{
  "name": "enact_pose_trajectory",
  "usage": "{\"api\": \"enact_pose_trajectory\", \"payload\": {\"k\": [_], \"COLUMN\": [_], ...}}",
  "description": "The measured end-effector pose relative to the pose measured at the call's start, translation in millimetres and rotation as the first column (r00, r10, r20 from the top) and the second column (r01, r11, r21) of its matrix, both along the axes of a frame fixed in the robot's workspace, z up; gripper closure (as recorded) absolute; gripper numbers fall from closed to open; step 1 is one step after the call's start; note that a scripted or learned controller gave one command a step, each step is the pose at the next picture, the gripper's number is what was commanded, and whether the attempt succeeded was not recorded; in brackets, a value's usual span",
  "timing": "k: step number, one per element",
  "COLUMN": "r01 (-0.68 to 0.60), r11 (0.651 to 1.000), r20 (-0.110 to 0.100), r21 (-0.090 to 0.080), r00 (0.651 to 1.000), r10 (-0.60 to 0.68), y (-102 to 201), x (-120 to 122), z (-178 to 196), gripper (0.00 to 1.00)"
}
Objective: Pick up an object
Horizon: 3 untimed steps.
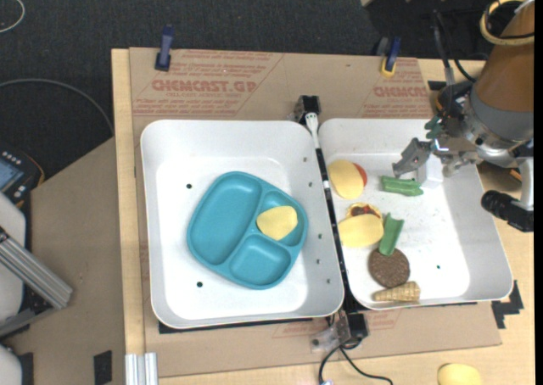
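The tool point(417, 163) hangs low over the upper part of the right bin point(475, 239), just above and to the right of a small green bar point(401, 186). Its 2 fingers look spread apart with nothing between them, though at this slant the gap is hard to read.

The green bar is the likeliest thing to pick: it lies flat on bare white floor, just beside the tool and apart from its neighbours. To do this well, the fingers should straddle the bar across its short side, so the wrist would need to turn until the fingers sit on either long edge. Then descend straight until the tips nearly touch the bin floor, and close only then.

The other pieces are worse choices. The yellow and red round piece point(347, 178) sits close to the bin's left wall. The yellow slice point(360, 231), green stick point(390, 235), brown disc point(389, 267) and cone point(397, 293) crowd together, touching or overlapping.

In the left bin point(170, 163) a blue tray point(225, 231) holds another yellow piece point(277, 221), well apart from the tool.
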<state>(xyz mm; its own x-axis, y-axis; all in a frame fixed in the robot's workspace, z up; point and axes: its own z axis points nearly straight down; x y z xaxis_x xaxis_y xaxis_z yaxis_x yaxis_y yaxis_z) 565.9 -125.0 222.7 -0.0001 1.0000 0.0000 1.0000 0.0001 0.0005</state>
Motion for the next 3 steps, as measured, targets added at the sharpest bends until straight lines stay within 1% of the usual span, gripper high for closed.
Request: {"api": "enact_pose_trajectory", "payload": {"k": [1, 2, 3], "r01": [-0.014, -0.002, -0.002], "r11": [1.0, 1.0, 1.0], "r20": [-0.001, 0.01, 0.003], "r21": [0.007, 0.002, 0.0], "r00": [1.0, 1.0, 1.0], "r10": [0.014, 0.002, 0.002], "y": [135, 130, 131], "x": [-25, -72, -70], "z": [24, 133, 137], "gripper": [0.0, 0.0, 1.0]}}
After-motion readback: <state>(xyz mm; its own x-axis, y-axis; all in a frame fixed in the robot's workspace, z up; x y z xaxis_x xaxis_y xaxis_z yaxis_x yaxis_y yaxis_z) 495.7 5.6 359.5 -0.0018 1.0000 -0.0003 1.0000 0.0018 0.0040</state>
